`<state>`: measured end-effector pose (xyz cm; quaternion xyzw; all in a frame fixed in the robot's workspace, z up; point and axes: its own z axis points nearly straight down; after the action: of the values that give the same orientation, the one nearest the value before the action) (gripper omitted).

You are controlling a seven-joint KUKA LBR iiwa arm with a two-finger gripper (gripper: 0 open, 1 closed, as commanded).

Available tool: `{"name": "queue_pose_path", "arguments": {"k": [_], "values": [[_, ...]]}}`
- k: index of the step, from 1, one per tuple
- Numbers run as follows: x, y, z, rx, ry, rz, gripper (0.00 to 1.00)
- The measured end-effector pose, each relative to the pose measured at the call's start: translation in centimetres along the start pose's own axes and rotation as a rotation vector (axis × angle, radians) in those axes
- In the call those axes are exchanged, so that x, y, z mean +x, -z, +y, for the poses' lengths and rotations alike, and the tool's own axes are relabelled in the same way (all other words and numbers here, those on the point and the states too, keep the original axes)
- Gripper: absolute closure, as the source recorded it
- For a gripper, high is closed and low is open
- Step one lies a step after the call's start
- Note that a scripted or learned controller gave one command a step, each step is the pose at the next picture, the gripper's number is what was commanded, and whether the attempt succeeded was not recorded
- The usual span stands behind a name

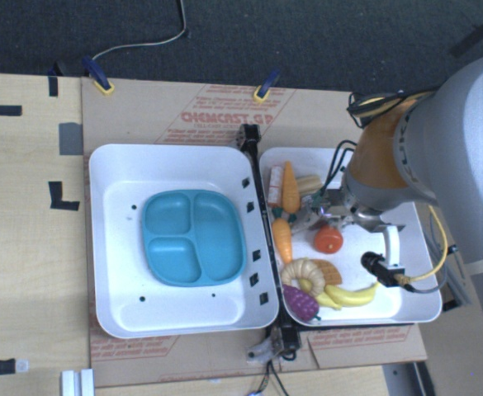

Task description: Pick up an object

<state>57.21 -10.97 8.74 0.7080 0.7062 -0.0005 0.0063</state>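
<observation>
The right bin (414, 304) holds toy food. An orange carrot (291, 186) lies at its upper left, with a second carrot (282, 239) below it. A red tomato (329, 239) sits near the middle. A tan croissant (305, 273), purple grapes (301, 303) and a yellow banana (350, 295) lie along the front. My gripper (314, 214) is down in this bin, between the two carrots and just above-left of the tomato. The wrist hides what lies under it.
The left bin (109, 246) holds a blue divided plate (193, 236). A black divider clamp (258, 221) runs between the bins. The grey arm with its orange band (381, 151) covers the right bin's upper right. A black cable fitting (381, 266) hangs over the bin's right side.
</observation>
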Motion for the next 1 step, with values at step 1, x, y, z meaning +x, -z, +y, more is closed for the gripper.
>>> {"name": "queue_pose_path", "arguments": {"k": [1], "values": [[-0.55, -0.03, -2.04, 0.001, 0.003, 0.005, 0.0]]}}
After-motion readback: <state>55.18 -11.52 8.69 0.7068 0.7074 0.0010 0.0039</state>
